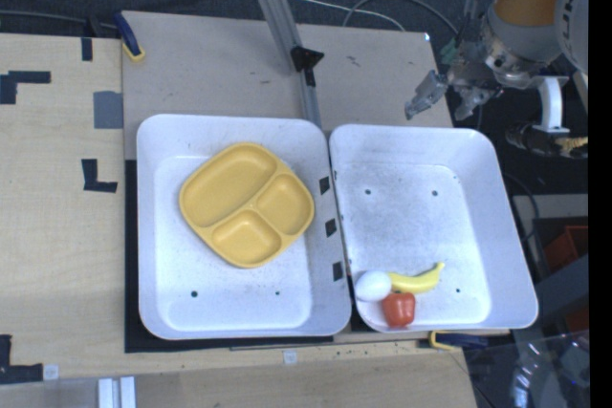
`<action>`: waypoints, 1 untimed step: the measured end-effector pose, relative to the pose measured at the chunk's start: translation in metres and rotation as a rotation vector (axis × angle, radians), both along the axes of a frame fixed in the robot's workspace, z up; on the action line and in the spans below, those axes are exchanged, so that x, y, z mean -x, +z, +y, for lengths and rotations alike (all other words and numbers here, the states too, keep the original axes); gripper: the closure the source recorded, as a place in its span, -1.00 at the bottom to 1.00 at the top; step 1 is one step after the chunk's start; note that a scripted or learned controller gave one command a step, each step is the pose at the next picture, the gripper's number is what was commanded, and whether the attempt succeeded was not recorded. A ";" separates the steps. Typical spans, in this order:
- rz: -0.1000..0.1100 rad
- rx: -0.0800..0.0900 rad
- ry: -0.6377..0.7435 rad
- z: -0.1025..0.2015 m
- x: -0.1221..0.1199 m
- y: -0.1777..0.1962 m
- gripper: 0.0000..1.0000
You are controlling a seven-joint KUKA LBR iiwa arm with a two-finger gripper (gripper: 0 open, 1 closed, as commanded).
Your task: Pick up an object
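The jaws (449,102) stand open and hold nothing, poised off the far edge of the right bin (478,196). Step in hand: approach. Banana (419,279), white egg (373,285) and red pepper (400,308) cluster well below them at the near rim; next move, in my judgement, calls for descent there.

No text, label, brand, number or sign can be read on anything here.

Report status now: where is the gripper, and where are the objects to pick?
Gripper open, nothing held, above right bin's far edge. Banana, white egg, red pepper clustered in its near-left corner. Path clear.
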State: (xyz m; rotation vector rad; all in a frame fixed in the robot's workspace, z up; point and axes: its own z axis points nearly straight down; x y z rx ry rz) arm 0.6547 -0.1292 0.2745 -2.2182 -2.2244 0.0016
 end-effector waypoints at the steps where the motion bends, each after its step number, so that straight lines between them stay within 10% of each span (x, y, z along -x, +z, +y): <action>1: 0.000 0.000 0.000 0.000 0.000 0.000 -1.00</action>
